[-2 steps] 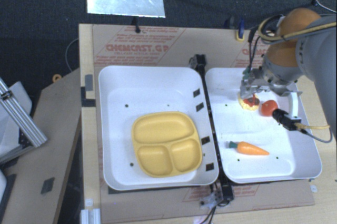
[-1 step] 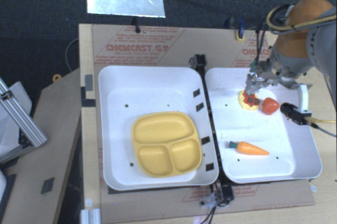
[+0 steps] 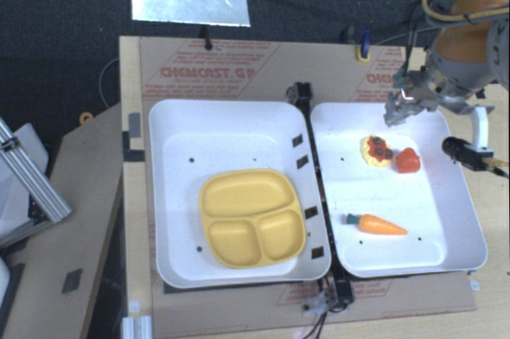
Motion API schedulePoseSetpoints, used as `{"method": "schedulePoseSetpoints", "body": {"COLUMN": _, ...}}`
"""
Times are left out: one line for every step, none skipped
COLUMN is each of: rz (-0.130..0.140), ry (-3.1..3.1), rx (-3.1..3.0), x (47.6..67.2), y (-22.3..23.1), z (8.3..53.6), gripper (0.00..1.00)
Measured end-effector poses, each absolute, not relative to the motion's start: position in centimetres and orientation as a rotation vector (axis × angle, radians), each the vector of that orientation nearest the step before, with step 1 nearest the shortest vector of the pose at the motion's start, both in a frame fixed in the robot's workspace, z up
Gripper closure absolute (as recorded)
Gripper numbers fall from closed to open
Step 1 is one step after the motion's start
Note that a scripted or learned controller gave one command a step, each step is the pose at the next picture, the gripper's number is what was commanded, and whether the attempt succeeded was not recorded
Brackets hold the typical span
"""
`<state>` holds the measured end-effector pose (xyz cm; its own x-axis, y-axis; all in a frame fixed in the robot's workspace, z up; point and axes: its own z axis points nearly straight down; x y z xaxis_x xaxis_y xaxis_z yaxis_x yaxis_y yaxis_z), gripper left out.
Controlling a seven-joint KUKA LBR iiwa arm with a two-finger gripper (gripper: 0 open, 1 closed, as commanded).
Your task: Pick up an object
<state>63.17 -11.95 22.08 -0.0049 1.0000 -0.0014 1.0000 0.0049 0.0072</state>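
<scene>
Objects all lie loose in my right bin (image 3: 458, 246): pizza slice (image 3: 376, 151) and tomato (image 3: 408, 160) near its far edge, carrot (image 3: 381, 226) toward the near edge. Gripper (image 3: 396, 116) hovers over the far edge, grasp state unclear. Nothing picked yet; descent, grasp and lift remain.

The arm (image 3: 466, 26) is grey with a rounded orange band, ending in a small metallic tool (image 3: 397, 112).

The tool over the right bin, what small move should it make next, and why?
Probably ease toward the pizza and lower. The tool hovers at the right bin's far edge, above the toys, holding nothing. The pizza lies nearest, just below it in the view, with the tomato beside it; the carrot is farther off.
</scene>
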Motion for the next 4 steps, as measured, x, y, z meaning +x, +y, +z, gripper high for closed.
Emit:
{"method": "schedulePoseSetpoints", "body": {"rz": 0.006, "ry": 2.224, "rx": 2.211, "x": 63.3, "y": -12.0, "z": 26.0, "gripper": 1.0}}
{"method": "schedulePoseSetpoints", "body": {"rz": 0.003, "ry": 2.232, "rx": 2.211, "x": 60.6, "y": -7.0, "z": 26.4, "gripper": 1.0}}
{"method": "schedulePoseSetpoints", "body": {"rz": -0.001, "ry": 2.233, "rx": 2.213, "x": 59.0, "y": -2.2, "z": 24.8, "gripper": 1.0}}
{"method": "schedulePoseSetpoints", "body": {"rz": -0.001, "ry": 2.233, "rx": 2.213, "x": 57.4, "y": 2.0, "z": 24.7, "gripper": 1.0}}
